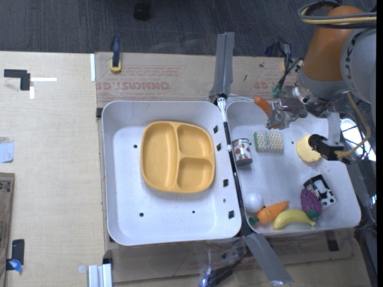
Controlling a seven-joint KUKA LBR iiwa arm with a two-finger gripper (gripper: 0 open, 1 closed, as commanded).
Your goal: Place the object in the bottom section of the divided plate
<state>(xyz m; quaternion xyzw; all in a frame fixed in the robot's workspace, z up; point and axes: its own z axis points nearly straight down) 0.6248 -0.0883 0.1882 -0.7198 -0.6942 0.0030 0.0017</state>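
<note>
A yellow divided plate (178,188) lies in the left bin (122,214). It has one long section on its left and two smaller sections on its right, one toward the back and one toward the front. My gripper (277,119) hangs over the back of the right bin (344,217). It is just right of a small orange carrot (261,105) and just above a pale corn cob (268,142). Nothing can be made out in its grasp.
The right bin also holds a small can (242,152), a yellow round fruit (307,150), a black-and-white block (321,188), purple grapes (310,202), a banana (292,219), a second carrot (272,211) and a white ball (253,201). A grey divider (226,70) stands between the bins.
</note>
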